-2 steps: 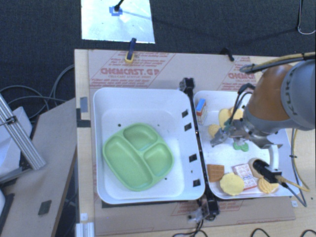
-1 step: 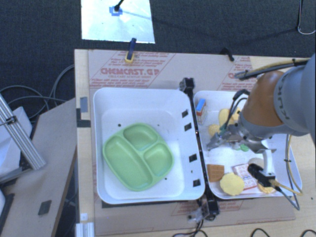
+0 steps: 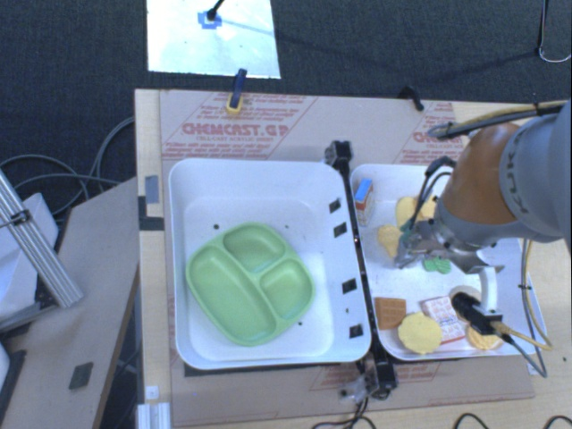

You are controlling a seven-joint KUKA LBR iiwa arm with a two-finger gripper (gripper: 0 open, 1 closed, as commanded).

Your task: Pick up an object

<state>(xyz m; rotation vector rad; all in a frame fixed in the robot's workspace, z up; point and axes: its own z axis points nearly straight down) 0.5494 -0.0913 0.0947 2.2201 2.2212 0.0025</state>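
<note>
Yellow round food toy point(image 3: 419, 332) sits nearest in the right bin point(image 3: 386, 175), with a brown cracker square point(image 3: 390, 312) and a red-printed card point(image 3: 441, 315) just beside it, all untouched. Above them the gripper point(image 3: 409, 250) is down among the clutter, next to a yellow lump point(image 3: 390, 238) and a green piece point(image 3: 437, 264); whether it's parted or closed I cannot tell, the wrist hides it. Looks like the reach-and-grasp step, nothing lifted yet. Next it needs a firm close on one item, then a straight lift. Crowding is the risk. Farther left, the left bin point(image 3: 188, 239) holds a green divided tray point(image 3: 249, 282); beyond, bare bench point(image 3: 268, 123).
</note>
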